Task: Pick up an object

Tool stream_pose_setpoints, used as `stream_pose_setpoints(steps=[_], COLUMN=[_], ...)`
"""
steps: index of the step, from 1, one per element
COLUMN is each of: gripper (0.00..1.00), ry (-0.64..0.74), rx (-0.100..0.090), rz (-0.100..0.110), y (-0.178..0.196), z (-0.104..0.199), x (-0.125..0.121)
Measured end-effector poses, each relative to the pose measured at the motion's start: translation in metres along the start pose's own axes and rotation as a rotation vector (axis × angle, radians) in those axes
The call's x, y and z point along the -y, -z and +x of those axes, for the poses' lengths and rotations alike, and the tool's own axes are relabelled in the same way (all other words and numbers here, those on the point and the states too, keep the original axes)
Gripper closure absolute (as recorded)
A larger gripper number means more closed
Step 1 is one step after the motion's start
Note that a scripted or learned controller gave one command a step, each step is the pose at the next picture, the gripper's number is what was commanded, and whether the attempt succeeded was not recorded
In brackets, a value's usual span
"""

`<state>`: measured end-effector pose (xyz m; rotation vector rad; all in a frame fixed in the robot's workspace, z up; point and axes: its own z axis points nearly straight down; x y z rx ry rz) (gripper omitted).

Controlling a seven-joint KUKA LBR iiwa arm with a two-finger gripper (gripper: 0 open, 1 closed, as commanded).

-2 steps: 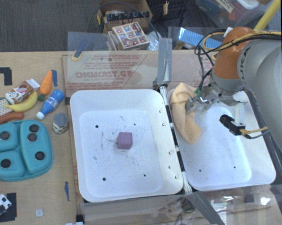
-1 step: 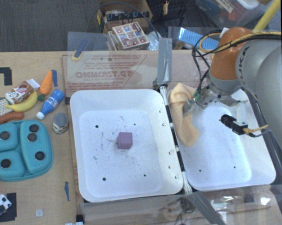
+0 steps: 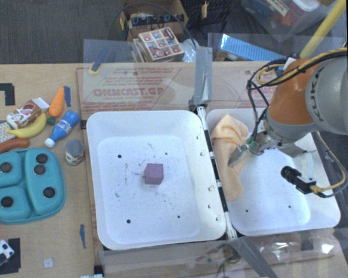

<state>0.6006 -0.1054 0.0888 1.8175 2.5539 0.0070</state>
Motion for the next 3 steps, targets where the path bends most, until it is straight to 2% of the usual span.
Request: stream_pose_setpoints(steps=[1, 2, 3], gripper=[0.0, 1.0, 1.0], ry=[-0.127, -0.124, 0.224], rx=[0.002, 0.003, 0.001], rz=[0.004, 0.0, 0.003], y=[-0.002, 0.009, 0.096], z=[-0.016, -0.014, -0.002], x=[-0.062, -0.064, -0.072])
